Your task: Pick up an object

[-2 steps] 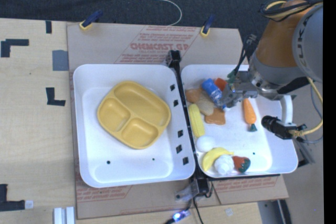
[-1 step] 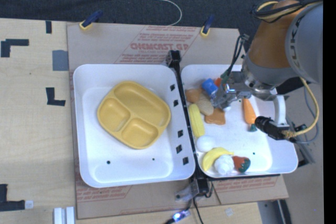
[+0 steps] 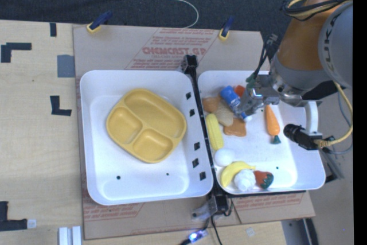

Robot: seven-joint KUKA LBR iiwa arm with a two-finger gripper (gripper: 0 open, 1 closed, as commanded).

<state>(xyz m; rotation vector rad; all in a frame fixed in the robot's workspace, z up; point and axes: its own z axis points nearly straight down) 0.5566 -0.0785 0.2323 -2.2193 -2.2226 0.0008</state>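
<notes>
The right bin [image 3: 298, 175] holds several toy foods: a blue can-like piece [image 3: 230, 94], an orange slab [image 3: 235, 128], a corn cob [image 3: 214, 131], a carrot [image 3: 271, 121], a white egg [image 3: 224, 157], a banana [image 3: 235, 170] and a strawberry [image 3: 264, 179]. My gripper [image 3: 248, 107] hangs over the upper middle of this bin, its tips right beside the blue piece and above the orange slab. The angle hides whether anything lies between the tips.
The left bin [image 3: 97, 123] bears a yellow divided plate [image 3: 145, 124]. A black divider clip line [image 3: 198, 123] runs between the bins. The arm's grey body and orange band [image 3: 307, 31] cover the right bin's upper right corner. Cardboard lies beneath both bins.
</notes>
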